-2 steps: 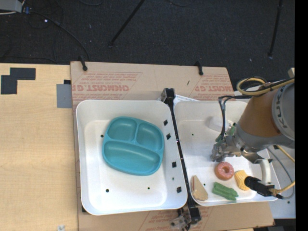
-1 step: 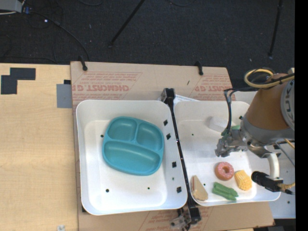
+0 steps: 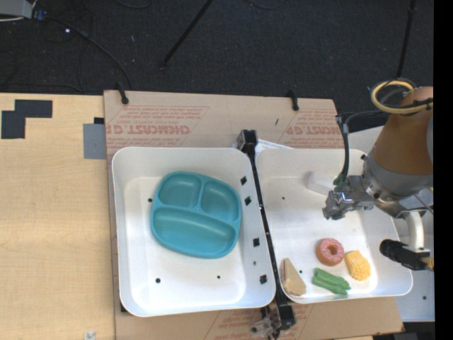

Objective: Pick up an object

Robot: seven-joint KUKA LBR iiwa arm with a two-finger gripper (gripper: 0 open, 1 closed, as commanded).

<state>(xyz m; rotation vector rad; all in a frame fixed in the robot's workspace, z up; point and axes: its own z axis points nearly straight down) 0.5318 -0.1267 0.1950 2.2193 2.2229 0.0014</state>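
Note:
The right bin [image 3: 297,190] holds a pink donut [image 3: 330,251], a yellow corn cob [image 3: 358,265], a green bean pod [image 3: 330,282] and a tan bread slice [image 3: 292,278], all near its front edge. My gripper [image 3: 337,208] hangs over the bin's right middle, above and a little behind the donut. Nothing shows between its fingers. The arm [image 3: 403,147] reaches in from the right.
The left bin [image 3: 134,261] holds a teal divided plate [image 3: 196,214]. A black divider [image 3: 259,225] runs between the two bins. Cardboard [image 3: 212,122] lies under both. The back of the right bin is bare white floor.

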